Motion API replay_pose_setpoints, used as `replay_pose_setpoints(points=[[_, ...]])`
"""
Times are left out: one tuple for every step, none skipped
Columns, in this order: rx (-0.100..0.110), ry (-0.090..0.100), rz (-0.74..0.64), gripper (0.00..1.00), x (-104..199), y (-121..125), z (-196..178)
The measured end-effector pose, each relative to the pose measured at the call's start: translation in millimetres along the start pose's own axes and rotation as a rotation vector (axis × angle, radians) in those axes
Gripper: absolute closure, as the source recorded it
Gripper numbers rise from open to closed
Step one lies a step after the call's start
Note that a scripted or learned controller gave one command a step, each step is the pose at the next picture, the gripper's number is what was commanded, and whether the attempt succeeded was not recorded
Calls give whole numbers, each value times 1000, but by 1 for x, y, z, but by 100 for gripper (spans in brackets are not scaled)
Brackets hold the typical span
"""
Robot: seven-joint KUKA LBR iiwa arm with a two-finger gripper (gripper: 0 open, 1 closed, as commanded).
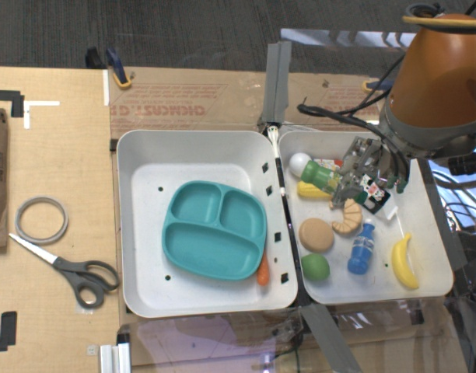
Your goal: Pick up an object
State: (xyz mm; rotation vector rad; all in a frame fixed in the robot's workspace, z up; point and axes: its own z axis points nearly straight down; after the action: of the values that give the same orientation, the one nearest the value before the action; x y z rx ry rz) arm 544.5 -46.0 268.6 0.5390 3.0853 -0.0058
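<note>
Nearest the camera in the right bin (436, 290) lie a green ball-like fruit (315, 267), a small blue bottle (362, 249) and a banana (404, 262) by the right wall; just beyond them sit a tan bun-shaped piece (316, 235) and a croissant (348, 218). Further back lie a green-and-yellow bottle (319, 179) on its side and a white ball (299, 162) in the corner. The gripper (353, 191) hangs over the middle of this bin, directly above the croissant and close to it, which makes that the likeliest target — though nothing is seen between the fingers, and whether they stand wide or narrow cannot be told among the dark metal parts. The croissant looks like a light, stiff plastic toy, curved and ridged; it should not crush, and taking it across the narrow middle of the crescent would probably hold better than at the tapering tips. The bun touches or nearly touches it on the left, so a finger may catch there. The arm reaches in from the right, wrist pointing down, its orange band (444, 68) high over the bin's far right corner. In the left bin (137, 208) a teal divided plate (215, 230) lies with a small carrot (263, 270) at its edge — well apart from the gripper.
</note>
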Motion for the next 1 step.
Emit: replay_pose_setpoints(points=[[-1,9,46,100,32,-72,8]])
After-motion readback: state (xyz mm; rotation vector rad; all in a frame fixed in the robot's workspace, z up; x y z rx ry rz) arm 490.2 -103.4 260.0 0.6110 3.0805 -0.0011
